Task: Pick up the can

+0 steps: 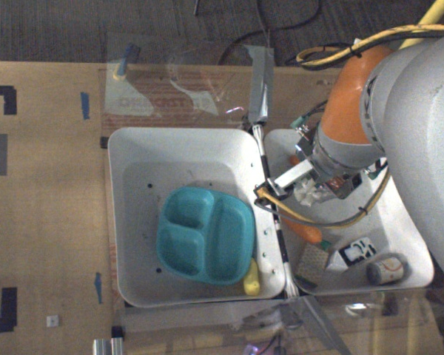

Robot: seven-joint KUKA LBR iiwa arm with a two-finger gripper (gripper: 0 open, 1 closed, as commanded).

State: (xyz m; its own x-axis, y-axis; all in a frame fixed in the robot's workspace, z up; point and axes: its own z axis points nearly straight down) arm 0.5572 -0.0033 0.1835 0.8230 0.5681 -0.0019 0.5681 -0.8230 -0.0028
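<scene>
The arm (399, 117) reaches over the right bin (422, 261). A teal divided plate (205, 234) lies in the left bin (126, 198). The can (385, 269), label unreadable, lies on its side near the right bin's front edge. The gripper (311, 187) is too obscured to judge.

The arm (385, 117) overhangs most of the right bin (418, 261). The can (385, 269) lies uncovered near that bin's front right corner, just beside a black-and-white item (357, 251). A carrot (305, 233) and a brown block (311, 261) crowd the bin's left side.
</scene>
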